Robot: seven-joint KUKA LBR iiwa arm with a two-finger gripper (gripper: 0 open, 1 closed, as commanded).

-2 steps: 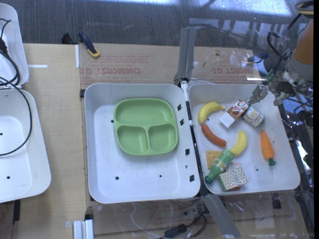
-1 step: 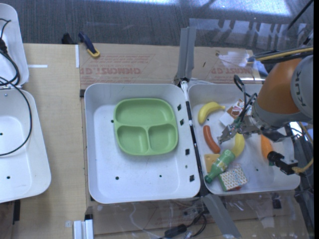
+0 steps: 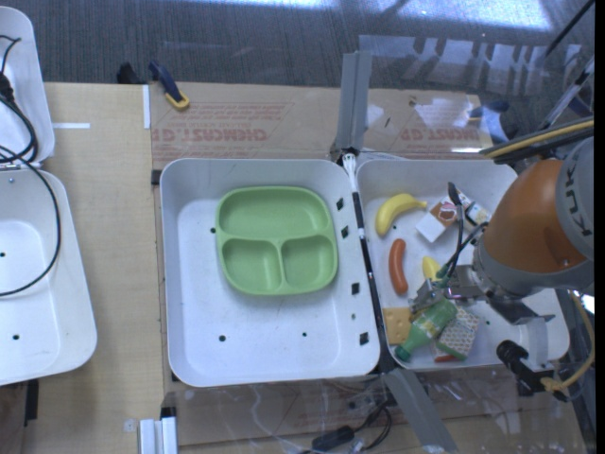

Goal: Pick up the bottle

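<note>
While the end effector [image 3: 437, 296], grip unreadable, hovers above the bottle [image 3: 423, 329], sausage [image 3: 398, 265] and banana [image 3: 399, 210] lie near.

Two white bins [image 3: 180, 282] on a tan bench [image 3: 104, 140]; pale green divided tray [image 3: 277, 239], centre of the frame; yellow banana [image 3: 399, 210] and red-orange sausage [image 3: 398, 266], right of centre; green bottle [image 3: 427, 327] with a darker green cap, lower right; beside it a speckled green-and-tan sponge [image 3: 459, 334]; arm [image 3: 539, 225] grey with an orange band (right edge); black cable [image 3: 28, 206], far left; blue-and-yellow tool [image 3: 168, 85], upper left.
</note>
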